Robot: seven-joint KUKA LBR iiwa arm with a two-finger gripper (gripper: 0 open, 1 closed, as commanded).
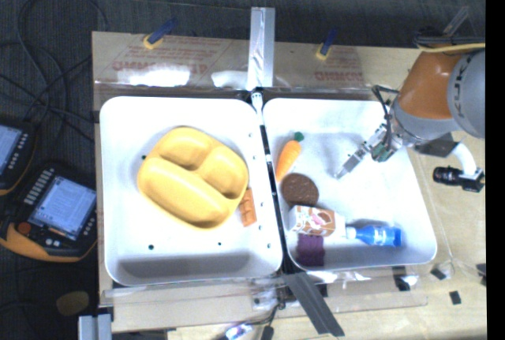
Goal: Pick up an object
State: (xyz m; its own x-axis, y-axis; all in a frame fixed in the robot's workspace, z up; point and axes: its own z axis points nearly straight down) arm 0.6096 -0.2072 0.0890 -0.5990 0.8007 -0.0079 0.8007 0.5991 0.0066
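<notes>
At the bottom of the frame, nearest the camera, the pale wooden desk (189,307) carries two shallow white plastic bins side by side. In the lower part of the right bin (410,196) a dark purple soft block (311,250) lies against the near wall, touching a small printed carton with a red and cream picture (314,221) just above it. To the right of the carton a clear plastic bottle with a blue label (372,235) lies on its side. Above the carton sits a round brown chocolate-coloured disc (300,189), and above that a toy orange carrot with a green tip (289,156) leans along the divider between the bins.

In the left bin (126,252) a large yellow bread-shaped lump (192,175) fills the middle, with a small orange ridged piece (248,207) just beside its lower right edge.

At the right of the frame the grey arm with an orange band (430,92) reaches in over the right bin. Its pincer (353,162) hangs over bare white floor in the upper middle of that bin, with its fingers close together and gripping nothing, well apart from the carrot and the disc.

At the far left, off the desk, two handheld control pads with screens (55,208) lie on the dark floor
</notes>
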